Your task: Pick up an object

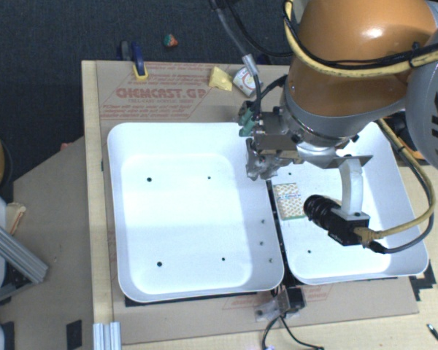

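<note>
Dark carpet (58,13) surrounds the bench (95,195), a pale board with red print along its far edge.

Layout: two white bins sit side by side on the board, rims touching along a central seam.
- Left bin (120,195): broad bare floor with four small dark dots, rounded corners, low walls.
- Right bin (328,257): its far half is covered by the arm (350,35), whose orange band bulks over the far right corner.

Claw (261,168): hangs over the seam between the bins, near their far ends, pointing down. Whether it is wide or narrow cannot be told, as the wrist body hides the tip. Nothing is seen held.

Open room: the widest free floor lies to the view's left of the claw, across the left bin. Toward the near edge the seam runs clear. To the view's right the arm crowds the space.

Task thing: a patterned packet (287,200), small and roughly square with a speckled green-brown face, lies flat on the right bin's floor. It is just nearward of the claw and a little to the view's right, close beside the seam wall. It is near the claw, with no contact visible.

Beyond the claw, on the board's far edge: a blue clamp (139,55) and a yellow scrap (220,79).
</note>
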Action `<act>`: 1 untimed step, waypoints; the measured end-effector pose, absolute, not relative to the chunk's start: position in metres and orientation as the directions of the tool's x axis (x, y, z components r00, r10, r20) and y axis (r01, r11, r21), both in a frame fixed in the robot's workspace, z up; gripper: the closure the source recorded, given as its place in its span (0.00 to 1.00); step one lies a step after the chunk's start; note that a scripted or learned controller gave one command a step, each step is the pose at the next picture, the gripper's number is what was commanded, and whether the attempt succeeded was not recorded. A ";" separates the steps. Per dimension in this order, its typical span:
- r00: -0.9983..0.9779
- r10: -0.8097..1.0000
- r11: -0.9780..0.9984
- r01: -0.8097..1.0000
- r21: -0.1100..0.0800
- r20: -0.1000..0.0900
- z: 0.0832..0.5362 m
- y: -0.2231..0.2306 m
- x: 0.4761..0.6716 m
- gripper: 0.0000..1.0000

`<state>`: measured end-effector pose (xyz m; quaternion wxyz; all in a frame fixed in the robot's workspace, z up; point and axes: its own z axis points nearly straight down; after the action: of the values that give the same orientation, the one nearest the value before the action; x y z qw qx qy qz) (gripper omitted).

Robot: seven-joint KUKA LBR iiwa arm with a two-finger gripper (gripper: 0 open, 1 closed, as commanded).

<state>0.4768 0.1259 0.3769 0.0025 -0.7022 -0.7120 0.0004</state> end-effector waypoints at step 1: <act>-0.008 1.000 0.008 1.000 0.004 0.003 0.408 0.187 0.479 1.00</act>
<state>0.4791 0.1872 0.4082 -0.0004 -0.7043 -0.7099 -0.0025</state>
